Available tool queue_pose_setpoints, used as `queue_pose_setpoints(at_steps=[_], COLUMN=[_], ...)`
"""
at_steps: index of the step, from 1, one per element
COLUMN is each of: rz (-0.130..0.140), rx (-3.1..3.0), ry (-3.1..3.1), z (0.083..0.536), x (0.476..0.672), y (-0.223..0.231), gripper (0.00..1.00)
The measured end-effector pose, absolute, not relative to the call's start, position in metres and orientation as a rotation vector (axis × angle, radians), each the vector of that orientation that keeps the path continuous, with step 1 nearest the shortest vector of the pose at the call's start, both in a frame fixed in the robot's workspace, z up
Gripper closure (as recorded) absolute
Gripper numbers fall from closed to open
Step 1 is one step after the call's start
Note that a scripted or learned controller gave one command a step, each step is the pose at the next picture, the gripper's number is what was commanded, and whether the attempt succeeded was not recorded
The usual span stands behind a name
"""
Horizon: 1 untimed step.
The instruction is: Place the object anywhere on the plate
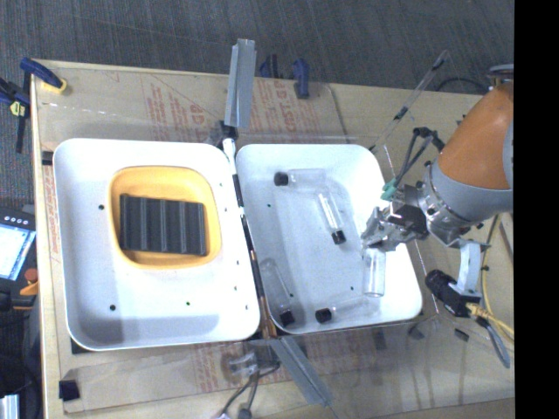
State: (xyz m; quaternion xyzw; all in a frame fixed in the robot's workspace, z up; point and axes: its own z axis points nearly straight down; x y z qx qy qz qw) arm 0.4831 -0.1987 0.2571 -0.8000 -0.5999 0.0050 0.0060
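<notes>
A yellow plate [127,182] lies in the left bin [79,234], and a dark ridged block [164,225] rests on its middle. Several clear tubes with black caps lie in the right bin [301,260]. One tube [330,212] is near the centre, another [272,286] runs along the left wall, and a third [349,308] lies by the front wall. My gripper [381,234] hangs over the bin's right edge. A short clear tube [374,274] sits directly below it, touching or nearly touching. Whether this tube is gripped is unclear.
A black cap [281,179] sits at the back of the right bin beside a faint clear tube. A metal bar [240,81] stands behind the gap between the bins. Clamps [301,77] hold the board's far edge. Cables and rods [410,103] crowd the right side.
</notes>
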Motion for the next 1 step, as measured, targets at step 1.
queue_pose_setpoints(at_steps=[1], rz=[0.004], rx=[-2.354], ry=[-2.072], z=[0.2426], x=[0.5067], y=[-0.1406], gripper=[1.0])
